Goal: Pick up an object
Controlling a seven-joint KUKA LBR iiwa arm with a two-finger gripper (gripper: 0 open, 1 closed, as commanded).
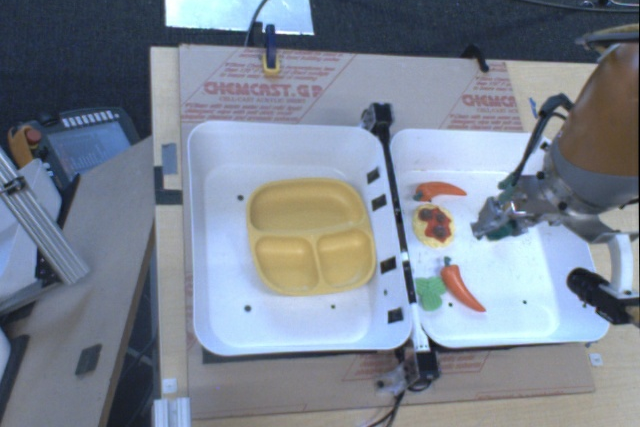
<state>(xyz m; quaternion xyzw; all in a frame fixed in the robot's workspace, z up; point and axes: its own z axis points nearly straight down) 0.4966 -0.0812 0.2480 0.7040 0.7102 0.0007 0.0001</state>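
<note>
A green piece (430, 292) and a carrot (462, 287) are seen touching near the front of the right bin (540, 320), close to the divider between the bins. Just behind them a small yellow pizza (434, 224) with dark and red toppings is laid flat, and behind that a second carrot (441, 190) is set roughly crosswise. All four are seen resting on the bin floor, none lifted.

The gripper (490, 221) is found over the middle of the right bin, just right of the pizza and near it; whether it touches the pizza cannot be told. How far the claw is spread cannot be told, as it is seen blurred and dark, and nothing can be made out in its hold. The arm (600, 130) is seen reaching in from the right.

In the left bin (215, 215) a yellow tray (308, 234) with three compartments is laid flat at the centre.
</note>
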